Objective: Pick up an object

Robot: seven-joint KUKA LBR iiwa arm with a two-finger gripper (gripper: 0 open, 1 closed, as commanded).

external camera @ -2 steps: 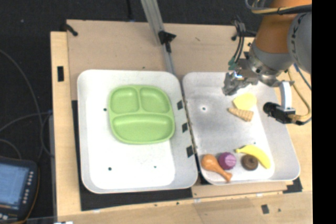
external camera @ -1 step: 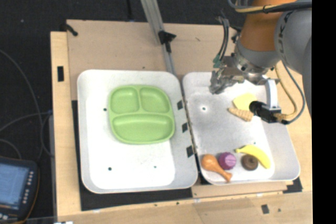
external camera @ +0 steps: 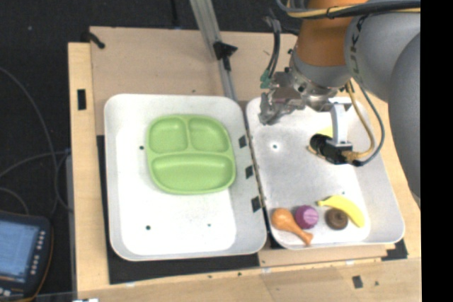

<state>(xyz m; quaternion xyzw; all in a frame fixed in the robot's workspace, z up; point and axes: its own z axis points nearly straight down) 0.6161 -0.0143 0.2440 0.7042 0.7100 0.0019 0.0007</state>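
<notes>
Along the near edge of the right bin [external camera: 297, 159] lie an orange pear-shaped toy [external camera: 289, 222], a purple round toy [external camera: 306, 216], a yellow banana [external camera: 345, 208] and a small brown round piece [external camera: 337, 219]. My gripper [external camera: 271, 109] hangs over the far left corner of that bin, well away from those toys. Nothing shows between its fingers. The orange wrist band [external camera: 333, 10] looms above it.
The left bin [external camera: 177, 223] holds a green divided plate [external camera: 191, 154]. A metal pole [external camera: 202, 10] slants down from the top to the gap between the bins. Cables and a black fitting [external camera: 329, 147] hang over the right bin's middle.
</notes>
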